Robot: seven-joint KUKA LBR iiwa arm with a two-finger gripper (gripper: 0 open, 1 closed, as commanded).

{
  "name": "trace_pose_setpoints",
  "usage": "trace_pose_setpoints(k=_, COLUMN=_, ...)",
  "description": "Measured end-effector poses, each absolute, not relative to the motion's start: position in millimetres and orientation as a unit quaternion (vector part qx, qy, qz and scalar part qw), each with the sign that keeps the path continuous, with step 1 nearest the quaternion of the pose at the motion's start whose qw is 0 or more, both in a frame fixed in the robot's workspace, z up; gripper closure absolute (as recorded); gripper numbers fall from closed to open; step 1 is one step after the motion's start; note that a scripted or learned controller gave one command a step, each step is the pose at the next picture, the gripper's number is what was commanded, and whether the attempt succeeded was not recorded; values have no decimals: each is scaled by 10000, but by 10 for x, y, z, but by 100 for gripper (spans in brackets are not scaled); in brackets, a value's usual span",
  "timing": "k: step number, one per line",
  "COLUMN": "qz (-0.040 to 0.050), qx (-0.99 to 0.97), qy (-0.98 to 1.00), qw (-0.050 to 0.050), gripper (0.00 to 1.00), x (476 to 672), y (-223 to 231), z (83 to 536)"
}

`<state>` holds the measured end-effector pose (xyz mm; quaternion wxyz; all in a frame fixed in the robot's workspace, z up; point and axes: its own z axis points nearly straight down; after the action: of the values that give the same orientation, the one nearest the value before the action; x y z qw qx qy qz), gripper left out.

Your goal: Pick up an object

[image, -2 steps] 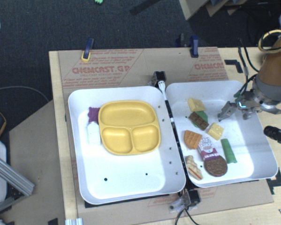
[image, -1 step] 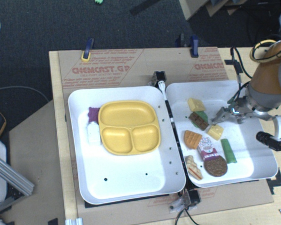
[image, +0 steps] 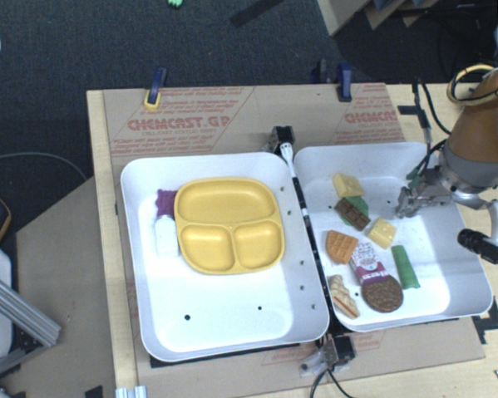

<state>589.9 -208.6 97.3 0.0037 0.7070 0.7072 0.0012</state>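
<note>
— So, where is the gripper [image: 406, 201]?

— Over the right bin [image: 462, 287], near its upper right part, above bare white floor. Whether its fingers are apart or together I cannot tell; nothing shows between them.

— And the food?

— In that same bin, left of the gripper: a pale yellow block [image: 346, 185], a brown bar [image: 352, 213], a cheese cube [image: 382, 233], a waffle [image: 341, 246], a green stick [image: 404, 266], a round brown patty [image: 381, 294].

— The left bin [image: 156, 324]?

— It bears a yellow divided tray [image: 229, 224], with a purple thing [image: 166, 202] and a white thing [image: 165, 236] at the tray's left edge.
</note>
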Motion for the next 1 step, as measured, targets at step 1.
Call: trace_pose_setpoints(k=1, qz=11, qx=7075, qy=7067, qw=35, gripper=100, x=5818, y=-2134, z=1532)
